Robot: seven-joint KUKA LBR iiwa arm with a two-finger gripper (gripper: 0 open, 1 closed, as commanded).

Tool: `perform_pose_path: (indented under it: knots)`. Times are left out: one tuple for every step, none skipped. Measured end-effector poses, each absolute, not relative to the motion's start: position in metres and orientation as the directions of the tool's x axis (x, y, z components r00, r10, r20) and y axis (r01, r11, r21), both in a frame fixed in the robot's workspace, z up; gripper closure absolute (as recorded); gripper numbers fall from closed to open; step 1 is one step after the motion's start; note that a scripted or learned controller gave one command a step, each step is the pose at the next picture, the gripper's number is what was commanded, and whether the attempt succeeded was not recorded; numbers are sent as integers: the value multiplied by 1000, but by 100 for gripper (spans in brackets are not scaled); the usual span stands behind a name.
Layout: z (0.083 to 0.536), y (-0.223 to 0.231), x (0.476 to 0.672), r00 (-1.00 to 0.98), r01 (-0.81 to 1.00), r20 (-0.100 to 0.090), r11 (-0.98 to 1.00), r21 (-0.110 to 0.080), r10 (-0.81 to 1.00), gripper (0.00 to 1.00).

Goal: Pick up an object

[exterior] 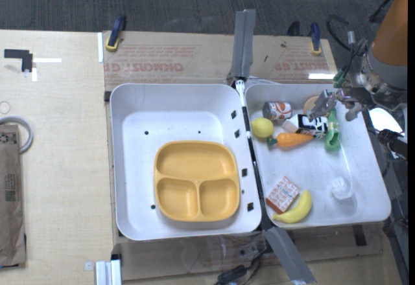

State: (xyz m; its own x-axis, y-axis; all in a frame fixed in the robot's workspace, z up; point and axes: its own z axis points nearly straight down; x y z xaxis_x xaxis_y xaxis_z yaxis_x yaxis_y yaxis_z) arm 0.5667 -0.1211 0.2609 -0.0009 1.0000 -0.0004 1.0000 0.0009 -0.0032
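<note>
Cannot tell if hand (332,103) is clenched. Hovers above crowded black-and-white toy (314,124), long orange carrot (293,140) and green plastic piece (333,135). Could grab two, or slip.

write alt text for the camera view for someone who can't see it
A grey robot arm's gripper hovers over the far end of the right white bin, which holds a yellow lemon, orange carrot, yellow banana and small red carton. The left white bin holds a yellow three-compartment plastic tray.

In the right bin lay a lemon (262,127), a carrot (293,140), a banana (295,208), a can (277,110) and a small box (282,193).
</note>
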Motion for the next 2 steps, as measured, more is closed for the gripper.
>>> perform_pose_path:
  knots:
    - [190, -60, 599, -31, 1000, -1, 31, -5, 1000, 0]
    - [191, -75, 570, 30, 1000, 0, -30, -3, 1000, 0]
